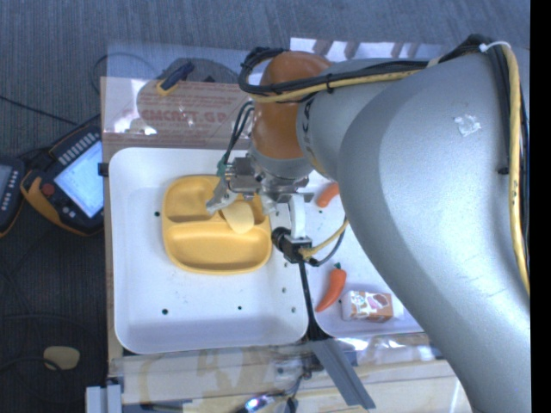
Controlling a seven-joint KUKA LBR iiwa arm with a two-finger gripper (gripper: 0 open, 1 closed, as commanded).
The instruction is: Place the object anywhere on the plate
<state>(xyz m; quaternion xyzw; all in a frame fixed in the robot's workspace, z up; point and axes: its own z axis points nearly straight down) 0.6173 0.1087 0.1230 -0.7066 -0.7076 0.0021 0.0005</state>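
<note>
The gripper [234, 198] hangs over the upper right part of the yellow plate [194, 248], which lies in the left bin [138, 299]. A pale yellow, rounded object [240, 219] sits directly under the gripper, on or just above the plate's right compartment. It lies toward the lower right of the fingers, close against them. Whether the fingers are spread or closed on it cannot be told from this slant, since the wrist covers most of them. The object looks roughly round, with no clear long axis. Judging from this, the object is already over the plate, so what remains is a release and a clean lift away.

Count: one plate with divided compartments, one pale object, two white bins. In the right bin [379, 327] there are two carrots [331, 288], one near the wrist and one lower, and one small brown packet [368, 305].
</note>
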